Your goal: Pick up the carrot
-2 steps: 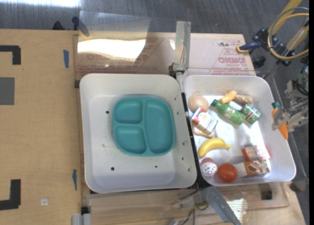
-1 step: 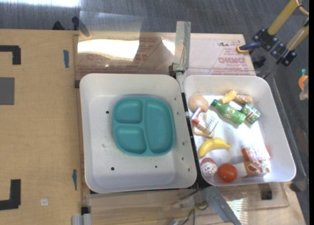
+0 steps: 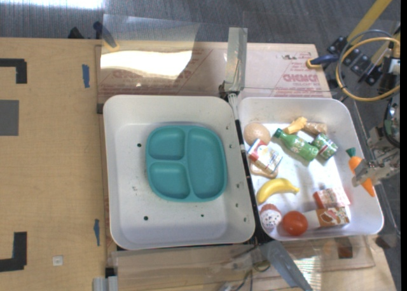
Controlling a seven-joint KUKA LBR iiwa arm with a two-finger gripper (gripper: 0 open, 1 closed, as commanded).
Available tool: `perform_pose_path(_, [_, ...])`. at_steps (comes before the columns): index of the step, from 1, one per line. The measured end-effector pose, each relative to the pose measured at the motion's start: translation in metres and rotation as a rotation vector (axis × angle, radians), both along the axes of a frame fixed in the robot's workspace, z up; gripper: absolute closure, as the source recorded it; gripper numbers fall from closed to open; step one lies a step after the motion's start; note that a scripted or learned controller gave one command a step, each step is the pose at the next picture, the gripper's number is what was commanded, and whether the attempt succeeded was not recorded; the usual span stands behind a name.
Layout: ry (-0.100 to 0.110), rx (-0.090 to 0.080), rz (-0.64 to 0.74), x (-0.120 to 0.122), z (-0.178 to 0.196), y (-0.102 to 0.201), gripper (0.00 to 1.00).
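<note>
The carrot (image 3: 356,164) is orange with a small green top. It sits at the right side of the right bin (image 3: 331,108), over the bin's right rim. My gripper (image 3: 365,175) reaches in from the right edge and is shut on the carrot. One grey finger (image 3: 375,170) crosses the carrot's middle, so orange shows above and below it. The carrot's tip points down and to the right.
The right bin also holds a banana (image 3: 277,188), a tomato (image 3: 294,222), a green bottle (image 3: 297,146), an egg-like ball (image 3: 256,133) and several small packets. In the left bin (image 3: 121,175) lies a teal divided plate (image 3: 187,162). Cables hang at the upper right.
</note>
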State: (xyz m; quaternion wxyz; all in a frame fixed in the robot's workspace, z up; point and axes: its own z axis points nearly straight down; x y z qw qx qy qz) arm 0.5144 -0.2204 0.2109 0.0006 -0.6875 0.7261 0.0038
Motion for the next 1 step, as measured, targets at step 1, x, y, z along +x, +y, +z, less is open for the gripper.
perform_pose_path(1, [-0.004, -0.002, -0.029, -0.0338, -0.0253, 0.0444, 1.0])
